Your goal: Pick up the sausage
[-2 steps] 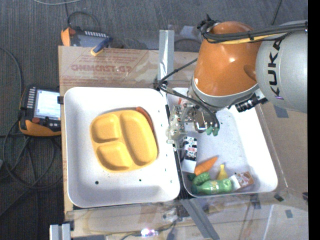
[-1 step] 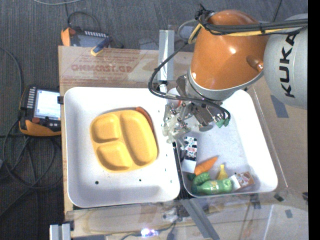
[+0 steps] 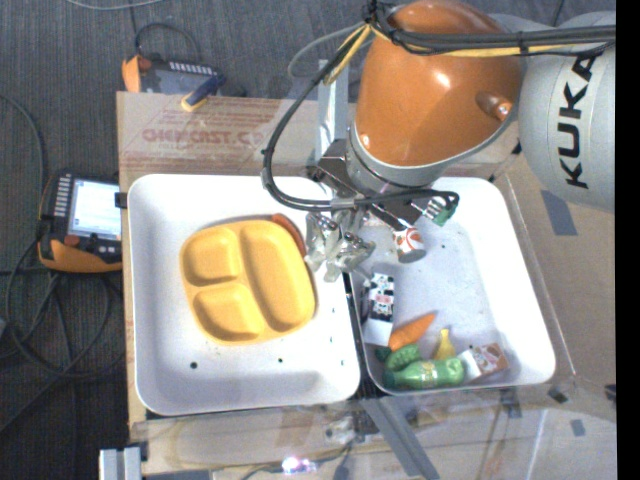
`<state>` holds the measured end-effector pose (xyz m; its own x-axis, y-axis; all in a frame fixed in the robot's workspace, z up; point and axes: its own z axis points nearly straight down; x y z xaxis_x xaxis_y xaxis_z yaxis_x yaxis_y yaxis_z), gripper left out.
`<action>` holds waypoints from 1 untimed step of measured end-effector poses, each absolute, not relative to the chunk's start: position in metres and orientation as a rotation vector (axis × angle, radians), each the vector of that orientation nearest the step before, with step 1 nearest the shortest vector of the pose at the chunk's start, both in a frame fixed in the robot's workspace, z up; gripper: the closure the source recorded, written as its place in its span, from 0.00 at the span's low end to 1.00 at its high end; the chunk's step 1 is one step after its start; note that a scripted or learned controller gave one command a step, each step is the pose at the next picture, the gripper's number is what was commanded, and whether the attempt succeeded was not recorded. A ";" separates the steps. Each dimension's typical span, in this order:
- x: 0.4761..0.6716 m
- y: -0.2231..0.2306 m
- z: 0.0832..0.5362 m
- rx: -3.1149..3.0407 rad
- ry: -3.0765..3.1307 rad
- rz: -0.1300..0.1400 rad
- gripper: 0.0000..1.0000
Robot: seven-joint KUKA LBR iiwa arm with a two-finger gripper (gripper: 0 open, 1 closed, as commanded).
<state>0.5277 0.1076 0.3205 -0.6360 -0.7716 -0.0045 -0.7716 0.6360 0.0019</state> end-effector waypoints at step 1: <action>0.529 0.109 0.329 -1.336 2.836 0.012 1.00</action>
